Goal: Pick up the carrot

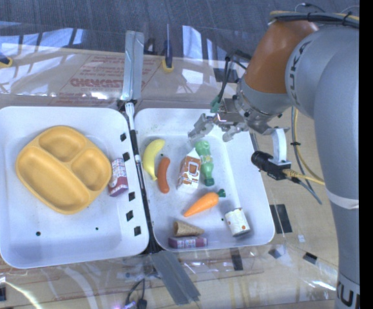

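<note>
Orange, tapered toy carrot (pixel 202 203) lay in the right white bin (pixel 250 172), between a small orange carton (pixel 189 172) and a little tin can (pixel 237 223). Well above it hung the metal claw (pixel 215 127), fingers spread wide, gripping nothing.

We see the carrot (pixel 202 203) lying in the right bin (pixel 250 172), hemmed in on several sides. Just beside its green end stands a small can (pixel 237 222); below its tip lie a cone (pixel 187 227) and a flat purple packet (pixel 187 241). Above it sit a carton (pixel 189 172) and a green bottle (pixel 205 162), with a sausage (pixel 163 174) and a banana (pixel 151 156) further left. We find bare floor to the carrot's right, toward the bin wall, and a smaller bare patch to its left. The gripper (pixel 213 127) hangs over the upper part of this bin, above the bottle, with bare floor around it there.
</note>
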Controlling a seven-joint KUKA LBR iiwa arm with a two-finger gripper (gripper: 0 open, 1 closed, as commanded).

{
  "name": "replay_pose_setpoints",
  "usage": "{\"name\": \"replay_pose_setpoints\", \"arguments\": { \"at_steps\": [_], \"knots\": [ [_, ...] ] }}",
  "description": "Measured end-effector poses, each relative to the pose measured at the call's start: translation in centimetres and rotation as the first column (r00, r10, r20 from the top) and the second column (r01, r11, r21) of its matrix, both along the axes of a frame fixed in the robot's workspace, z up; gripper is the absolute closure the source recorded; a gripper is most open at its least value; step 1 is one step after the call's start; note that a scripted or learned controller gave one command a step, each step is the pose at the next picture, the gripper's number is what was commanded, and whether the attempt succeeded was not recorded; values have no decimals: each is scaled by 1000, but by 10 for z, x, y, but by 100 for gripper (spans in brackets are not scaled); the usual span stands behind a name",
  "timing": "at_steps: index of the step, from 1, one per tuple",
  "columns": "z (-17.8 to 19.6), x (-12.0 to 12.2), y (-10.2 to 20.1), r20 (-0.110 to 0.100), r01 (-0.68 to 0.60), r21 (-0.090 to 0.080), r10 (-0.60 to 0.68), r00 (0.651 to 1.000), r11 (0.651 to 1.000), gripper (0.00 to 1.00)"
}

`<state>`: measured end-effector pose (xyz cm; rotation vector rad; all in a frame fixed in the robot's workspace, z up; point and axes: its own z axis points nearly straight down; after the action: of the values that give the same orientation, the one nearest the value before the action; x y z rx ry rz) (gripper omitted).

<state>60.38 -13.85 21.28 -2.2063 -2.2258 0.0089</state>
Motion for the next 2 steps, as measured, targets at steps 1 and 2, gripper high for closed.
{"name": "replay_pose_setpoints", "arguments": {
  "at_steps": [1,2],
  "knots": [
    [-4,-65,0,1,-1,-1,1,1000,1000,0],
    [-124,-63,-4,2,-191,2,191,982,982,0]
  ]
}}
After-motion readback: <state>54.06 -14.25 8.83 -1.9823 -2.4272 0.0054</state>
